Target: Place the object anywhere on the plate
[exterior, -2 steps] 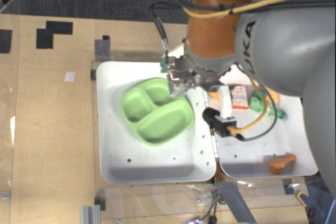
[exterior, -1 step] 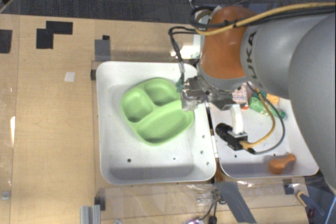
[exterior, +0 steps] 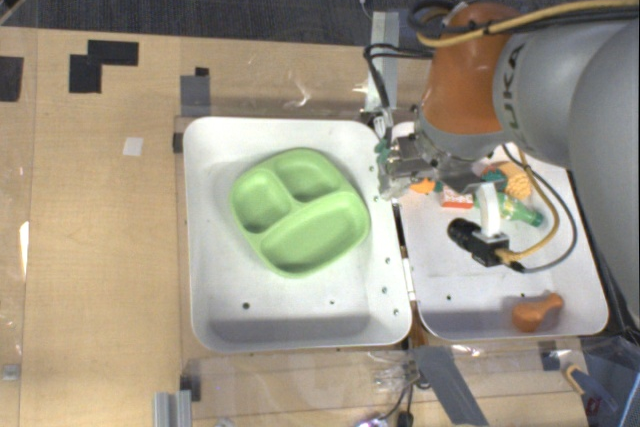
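A green divided plate [exterior: 298, 210] lies in the left white bin [exterior: 215, 315]. My gripper [exterior: 396, 171] hangs over the inner left edge of the right bin [exterior: 470, 300], just right of the plate's rim. Close beside it lie a small orange piece [exterior: 424, 185] and a red piece [exterior: 457, 205]; whether the gripper touches either is hidden by the wrist. A yellow object [exterior: 516, 181] and a green one [exterior: 526, 213] sit further right, partly under the arm.
A brown-orange object [exterior: 537, 311] lies at the front right corner of the right bin. A white piece [exterior: 489, 207] stands near the green one. The raised walls of both bins meet just under the gripper.
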